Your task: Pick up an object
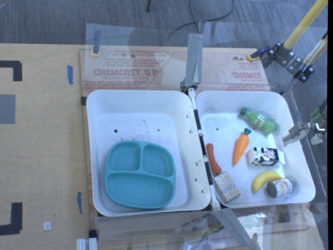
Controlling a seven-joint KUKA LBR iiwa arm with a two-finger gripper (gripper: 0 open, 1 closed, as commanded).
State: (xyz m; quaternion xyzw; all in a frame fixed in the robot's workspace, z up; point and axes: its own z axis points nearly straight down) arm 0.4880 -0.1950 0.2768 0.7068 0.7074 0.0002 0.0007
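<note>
Carrot [240, 147], sausage [213, 159], bottle [258, 121], banana [266, 180], one each, hand [302, 132] state unclear.

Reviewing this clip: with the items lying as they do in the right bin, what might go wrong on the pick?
1. The banana touches the can, so a grasp there may nudge or catch both.
2. The sausage lies along the right bin's left wall, leaving little room.
3. The green bottle lies on its side and could roll.
</note>
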